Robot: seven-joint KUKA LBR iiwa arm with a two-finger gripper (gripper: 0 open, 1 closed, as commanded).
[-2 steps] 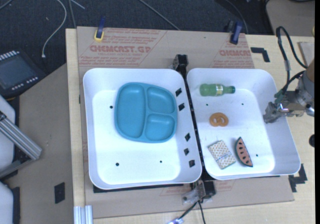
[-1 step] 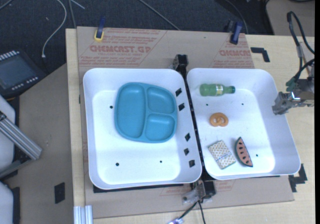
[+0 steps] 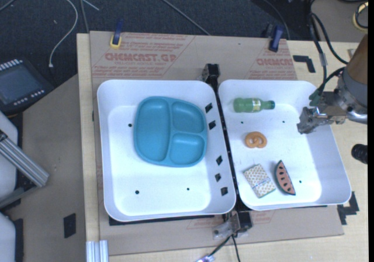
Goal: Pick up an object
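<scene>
Your gripper is hovering at the right bin's three o'clock edge; you cannot tell how it is set. In that bin a green bottle is lying at twelve, a pretzel centrally, a watermelon slice and patterned packet at six. The left bin is holding a blue divided plate

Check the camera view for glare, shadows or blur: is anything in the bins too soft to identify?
Camera view: lighting is even and diffuse, with soft glare along the white bin rims and faint shadows under the items. The bottle, pretzel and watermelon slice read clearly; the packet's print is too small to read. The gripper is slightly soft and its detail unclear.
</scene>
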